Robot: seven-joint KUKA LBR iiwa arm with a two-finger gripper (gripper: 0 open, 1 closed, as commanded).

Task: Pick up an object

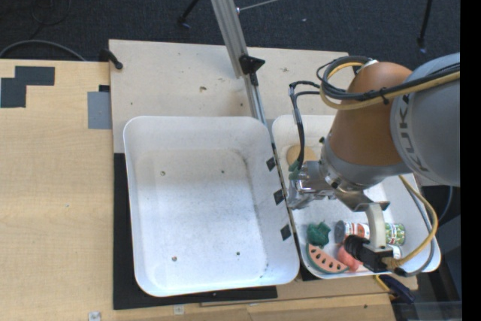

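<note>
The arm reaches in from the right and hangs low over the right bin (301,255), its orange band above the wrist covering much of that bin. The gripper (301,190) sits near the bin's left wall, its fingers hidden under the wrist. In the near end of the right bin lie a dark green toy (319,232), a watermelon-slice toy (327,260), a red piece (347,250) and a small can with a red and green label (376,231). A tan round object (294,155) peeks out beside the wrist.
The large left bin (150,237) lies beside the right one with only small specks on its floor. A slanted aluminium post (229,19) rises behind the bins. Cables loop around the arm's wrist.
</note>
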